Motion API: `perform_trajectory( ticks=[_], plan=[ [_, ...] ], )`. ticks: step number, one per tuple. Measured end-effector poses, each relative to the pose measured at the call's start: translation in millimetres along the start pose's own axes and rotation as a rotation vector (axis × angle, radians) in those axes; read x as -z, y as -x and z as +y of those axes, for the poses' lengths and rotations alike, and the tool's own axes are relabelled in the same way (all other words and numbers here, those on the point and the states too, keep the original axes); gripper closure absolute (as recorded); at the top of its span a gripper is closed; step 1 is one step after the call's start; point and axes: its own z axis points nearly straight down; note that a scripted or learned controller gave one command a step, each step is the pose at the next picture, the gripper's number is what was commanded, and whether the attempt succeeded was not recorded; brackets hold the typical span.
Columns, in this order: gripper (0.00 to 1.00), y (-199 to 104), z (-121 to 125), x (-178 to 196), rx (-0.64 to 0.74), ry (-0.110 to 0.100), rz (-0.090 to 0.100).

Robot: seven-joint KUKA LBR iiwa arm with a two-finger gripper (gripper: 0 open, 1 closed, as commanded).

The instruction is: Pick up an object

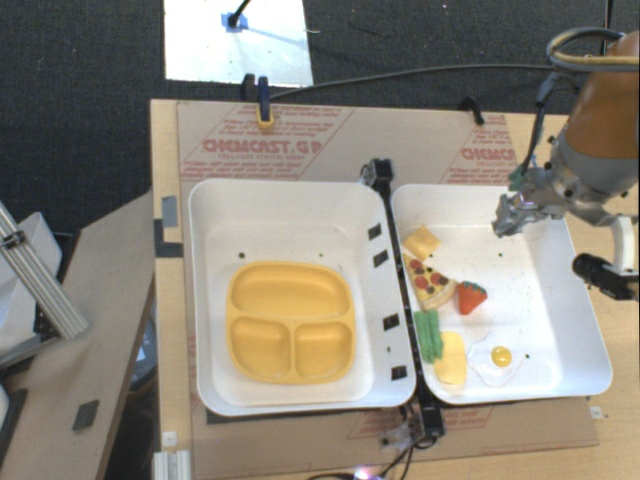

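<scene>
The right bin (560, 298) holds several toy foods along its left side. A yellow cheese wedge (422, 241) lies at the top, with a pizza slice (431, 282) below it and a red strawberry (471, 296) to its right. Lower down are a green bean pod (429, 335), a pale yellow piece (451, 358) and a fried egg (500, 358). My gripper (508, 215) hangs over the upper middle of the right bin, to the right of the cheese and apart from every item. I see nothing held in it.
The left bin (205, 268) bears a yellow divided plate (291, 320). Black clips (385, 258) run along the seam between the bins. A cable crosses the bench behind the bins. A white sheet (235, 28) lies on the dark floor at the back.
</scene>
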Motion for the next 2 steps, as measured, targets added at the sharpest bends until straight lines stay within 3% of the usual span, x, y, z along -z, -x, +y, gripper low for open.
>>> perform_trajectory(
  ticks=[2],
  plan=[
    [1.00, -95, 0, -1, 0.001, 0.001, 0.000]
  ],
)
